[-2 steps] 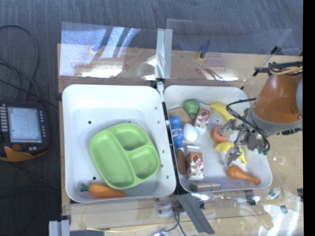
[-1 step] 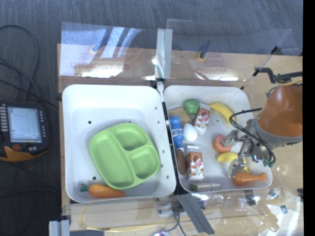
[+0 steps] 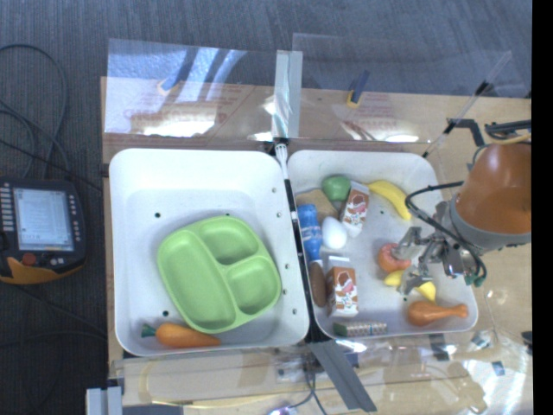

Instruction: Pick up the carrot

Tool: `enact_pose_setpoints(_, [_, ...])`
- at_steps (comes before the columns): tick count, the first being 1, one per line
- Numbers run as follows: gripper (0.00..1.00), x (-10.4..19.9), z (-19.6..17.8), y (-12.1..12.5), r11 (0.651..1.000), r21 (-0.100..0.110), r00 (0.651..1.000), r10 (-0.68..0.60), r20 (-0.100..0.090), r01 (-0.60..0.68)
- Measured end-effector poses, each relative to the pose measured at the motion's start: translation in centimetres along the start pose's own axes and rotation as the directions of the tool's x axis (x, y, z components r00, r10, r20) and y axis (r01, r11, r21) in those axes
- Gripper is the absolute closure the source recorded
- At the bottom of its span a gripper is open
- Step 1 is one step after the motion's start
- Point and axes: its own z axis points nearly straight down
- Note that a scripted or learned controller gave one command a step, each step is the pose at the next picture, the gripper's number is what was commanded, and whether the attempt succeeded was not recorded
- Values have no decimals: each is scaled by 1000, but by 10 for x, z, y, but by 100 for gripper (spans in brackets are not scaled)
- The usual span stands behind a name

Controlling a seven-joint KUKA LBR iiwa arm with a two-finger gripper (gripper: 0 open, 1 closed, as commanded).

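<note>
The carrot (image 3: 181, 336), orange with a green top, lies on its side in the front left corner of the left bin (image 3: 138, 188), just below the green plate. My gripper (image 3: 421, 262) is over in the right bin (image 3: 380, 161), far to the carrot's right. It hangs low beside a small red toy (image 3: 390, 255) and some yellow pieces (image 3: 424, 291). The orange band of the arm (image 3: 497, 193) is above it at the right edge.
A green divided plate (image 3: 177, 258) fills the middle of the left bin. The right bin holds a banana (image 3: 390, 197), a green fruit (image 3: 336, 186), two small cartons (image 3: 343, 290), a white egg (image 3: 333, 233), a blue bottle (image 3: 308, 227) and an orange drumstick (image 3: 441, 314).
</note>
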Motion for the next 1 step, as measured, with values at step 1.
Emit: enact_pose_setpoints(1, [100, -32, -106, 39, 967, -1, 966, 254, -45, -254])
